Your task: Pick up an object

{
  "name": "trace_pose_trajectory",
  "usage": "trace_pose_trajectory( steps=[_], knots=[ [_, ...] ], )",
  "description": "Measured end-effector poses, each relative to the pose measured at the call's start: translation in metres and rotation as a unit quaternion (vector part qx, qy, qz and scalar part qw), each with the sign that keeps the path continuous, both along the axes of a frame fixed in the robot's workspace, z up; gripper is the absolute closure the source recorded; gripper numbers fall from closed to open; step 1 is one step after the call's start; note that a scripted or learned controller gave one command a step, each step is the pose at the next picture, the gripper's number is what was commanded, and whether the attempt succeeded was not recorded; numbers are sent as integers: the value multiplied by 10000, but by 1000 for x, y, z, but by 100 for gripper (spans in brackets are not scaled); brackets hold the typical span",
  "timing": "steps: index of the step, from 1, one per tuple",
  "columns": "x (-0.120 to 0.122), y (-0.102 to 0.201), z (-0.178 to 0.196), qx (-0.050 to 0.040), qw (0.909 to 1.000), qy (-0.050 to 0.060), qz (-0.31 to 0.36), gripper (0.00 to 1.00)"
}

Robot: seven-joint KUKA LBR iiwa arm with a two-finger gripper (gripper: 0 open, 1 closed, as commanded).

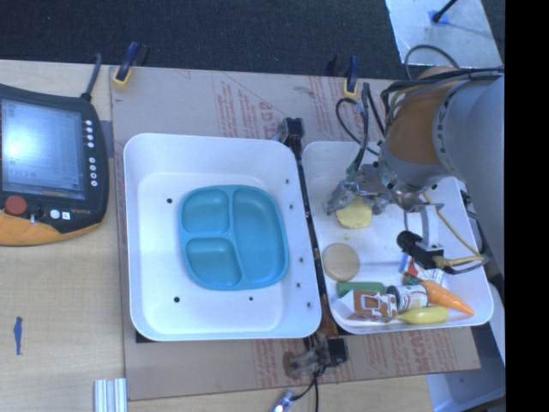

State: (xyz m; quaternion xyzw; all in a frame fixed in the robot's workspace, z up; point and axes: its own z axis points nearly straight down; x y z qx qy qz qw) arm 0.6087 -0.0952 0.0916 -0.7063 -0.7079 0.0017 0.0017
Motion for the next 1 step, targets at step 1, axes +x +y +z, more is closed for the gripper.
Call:
trace_pose_trajectory(
  steps=[1],
  knots=[
    [0, -1, 10, 3, 10000, 11, 9, 100]
  ],
)
